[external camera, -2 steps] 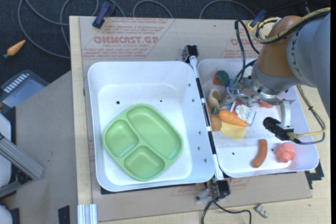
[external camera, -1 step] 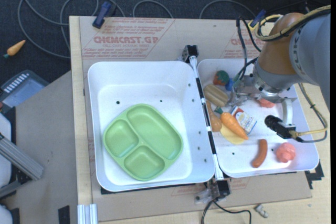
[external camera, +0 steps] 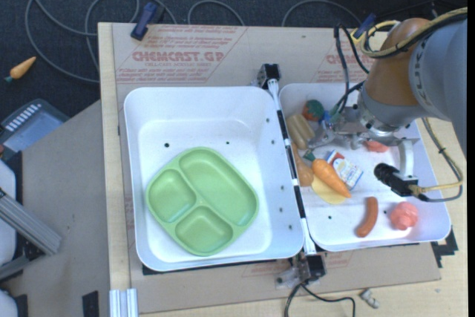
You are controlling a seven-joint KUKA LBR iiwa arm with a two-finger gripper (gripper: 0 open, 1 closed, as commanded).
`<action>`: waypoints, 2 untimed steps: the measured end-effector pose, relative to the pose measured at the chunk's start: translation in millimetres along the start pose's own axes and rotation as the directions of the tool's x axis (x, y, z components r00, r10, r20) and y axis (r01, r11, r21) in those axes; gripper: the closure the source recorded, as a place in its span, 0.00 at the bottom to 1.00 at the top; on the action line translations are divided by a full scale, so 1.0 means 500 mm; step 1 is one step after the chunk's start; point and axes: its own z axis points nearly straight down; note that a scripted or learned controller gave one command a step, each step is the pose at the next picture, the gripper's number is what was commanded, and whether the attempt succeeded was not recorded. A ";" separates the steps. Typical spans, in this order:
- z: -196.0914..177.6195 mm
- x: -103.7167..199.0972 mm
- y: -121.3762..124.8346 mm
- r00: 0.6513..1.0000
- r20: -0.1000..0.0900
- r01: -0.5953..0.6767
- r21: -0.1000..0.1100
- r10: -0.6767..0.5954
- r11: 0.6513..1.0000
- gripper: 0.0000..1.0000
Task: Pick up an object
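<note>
The right bin (external camera: 434,223) holds several toy foods. An orange carrot (external camera: 326,176) lies on a yellow piece (external camera: 332,194), beside a small white carton (external camera: 347,169). A tan bun (external camera: 300,129) and a teal ball (external camera: 315,110) sit near the bin's upper left. A reddish sausage (external camera: 367,217) and a pink lump (external camera: 404,215) lie toward the front. My gripper (external camera: 332,134) is down in the bin's upper middle, just right of the bun and above the carrot. Nothing shows between its metal parts.
The left bin (external camera: 148,111) holds a green divided plate (external camera: 202,200). A small red piece (external camera: 377,147) lies under the wrist. The divider (external camera: 286,152) between the bins runs close to the bun. Cables and a blue clip (external camera: 145,19) lie beyond the bench.
</note>
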 end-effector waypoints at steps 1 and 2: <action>0.021 0.014 -0.089 1.000 -0.001 0.001 0.003 -0.001 1.000 0.00; 0.001 0.014 -0.088 1.000 -0.001 0.000 0.001 0.000 1.000 1.00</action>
